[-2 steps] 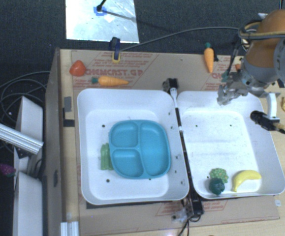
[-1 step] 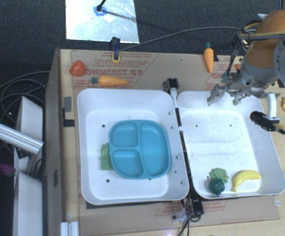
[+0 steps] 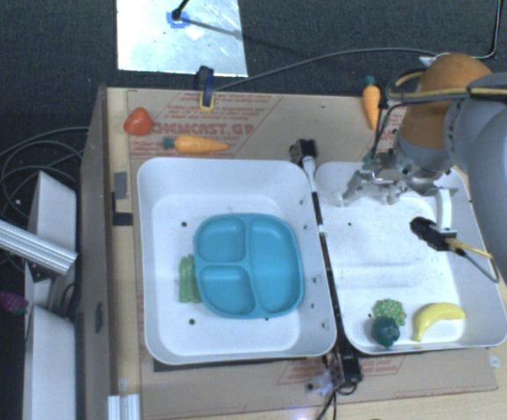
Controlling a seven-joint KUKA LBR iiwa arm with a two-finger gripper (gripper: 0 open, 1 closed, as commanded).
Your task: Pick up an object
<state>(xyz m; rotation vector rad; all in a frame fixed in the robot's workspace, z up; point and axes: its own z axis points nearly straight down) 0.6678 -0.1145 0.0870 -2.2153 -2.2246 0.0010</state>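
Note:
My gripper (image 3: 373, 192) hovers over the far end of the right bin (image 3: 358, 261), open, with nothing between its fingers. At the near end of that bin lie a yellow banana (image 3: 437, 318), a light green broccoli piece (image 3: 389, 308) and a dark green round thing (image 3: 384, 330) touching it. In the left bin (image 3: 161, 322), a blue divided plate (image 3: 248, 264) rests with a green strip (image 3: 186, 280) against its left side. All these things are well apart from the gripper.
On the cardboard behind the bins lie an orange carrot (image 3: 202, 144), a red tomato-like thing (image 3: 137, 122) and a second small carrot (image 3: 371, 103). The grey arm (image 3: 498, 138) comes in over the right bin's far right corner.

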